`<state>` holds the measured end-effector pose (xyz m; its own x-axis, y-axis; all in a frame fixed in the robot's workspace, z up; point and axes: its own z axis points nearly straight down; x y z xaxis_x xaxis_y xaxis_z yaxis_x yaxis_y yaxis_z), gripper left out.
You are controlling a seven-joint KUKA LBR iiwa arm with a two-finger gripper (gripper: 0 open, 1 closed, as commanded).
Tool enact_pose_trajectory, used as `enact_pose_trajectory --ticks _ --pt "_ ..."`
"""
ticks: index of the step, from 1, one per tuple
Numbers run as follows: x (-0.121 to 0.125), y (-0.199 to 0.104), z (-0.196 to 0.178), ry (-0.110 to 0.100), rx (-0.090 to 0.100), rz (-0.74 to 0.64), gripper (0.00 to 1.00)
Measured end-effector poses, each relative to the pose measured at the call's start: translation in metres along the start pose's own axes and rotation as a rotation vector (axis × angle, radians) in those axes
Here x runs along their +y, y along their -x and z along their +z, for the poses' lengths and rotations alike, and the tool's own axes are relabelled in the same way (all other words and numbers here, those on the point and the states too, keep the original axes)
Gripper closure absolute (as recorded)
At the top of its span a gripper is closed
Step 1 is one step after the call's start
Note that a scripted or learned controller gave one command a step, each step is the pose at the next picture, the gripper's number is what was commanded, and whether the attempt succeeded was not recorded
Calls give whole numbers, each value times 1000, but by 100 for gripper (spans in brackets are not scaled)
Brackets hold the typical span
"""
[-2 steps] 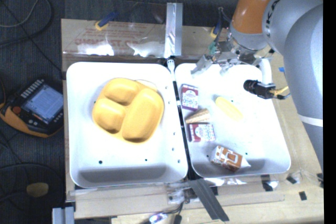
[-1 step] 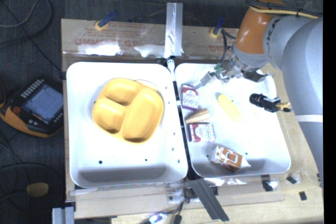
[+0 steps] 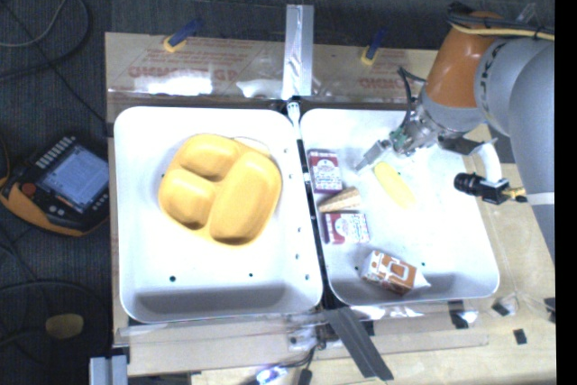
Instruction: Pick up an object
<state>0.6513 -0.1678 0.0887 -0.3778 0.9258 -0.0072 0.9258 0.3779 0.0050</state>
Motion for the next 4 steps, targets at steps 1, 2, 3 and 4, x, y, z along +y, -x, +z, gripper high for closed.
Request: enact_pose_trajectory --ticks 1,2,3,4 --pt "2 0 -12 6 -2 0 100" --pt "38 -74 -112 -3 7 -41 100" --pt "47 -150 -95 -6 8 -27 100" --pt "18 -131 -96 -6 7 -17 100"
